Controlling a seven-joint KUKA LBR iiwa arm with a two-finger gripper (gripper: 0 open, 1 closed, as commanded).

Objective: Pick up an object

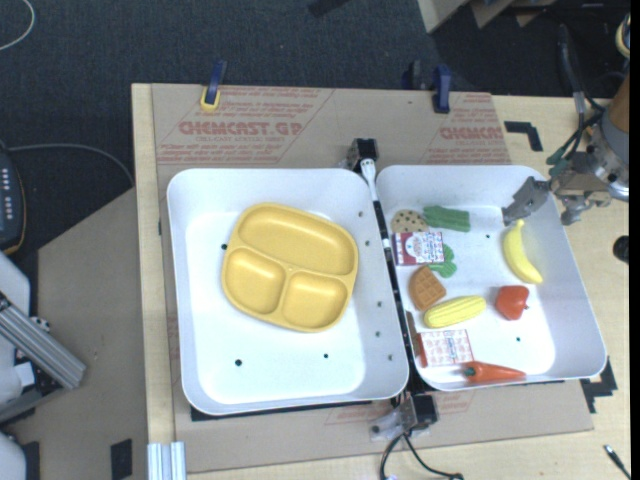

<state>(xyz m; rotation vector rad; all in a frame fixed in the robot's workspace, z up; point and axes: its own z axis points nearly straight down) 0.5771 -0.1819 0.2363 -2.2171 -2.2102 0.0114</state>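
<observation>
**Bench with two white bins, gripper poised over the right one**

Dark blue-grey carpet [100, 28] surrounds the bench [150, 268], whose top is a pale board printed with red lettering along its far edge. A yellow clamp [211, 90] and a blue clamp [441, 86] grip that far edge. Two shallow white bins sit side by side on the board, touching along their inner rims.

The left bin [185, 298] holds a yellow divided tray [288, 266] with three compartments, lying a little tilted in the bin's upper middle.

The right bin [570, 308] holds a scatter of toy food. A yellow banana [521, 253] lies near the bin's right wall, curved and running roughly top to bottom. Just below it sits a red tomato-like piece [511, 301]. To the left of that lies a corn cob [454, 311], and beside it a brown waffle-like square [427, 287]. A green piece [446, 218] and a round cookie [406, 220] lie near the far edge, with a red-and-white packet [419, 247] under them. A second packet [445, 348] and an orange carrot [492, 373] lie at the near edge.

The arm [610, 158] reaches in from the right. Its gripper [547, 206] hangs over the bin's upper right corner, just above the banana's top end. The fingers stand spread apart with nothing between them.
</observation>
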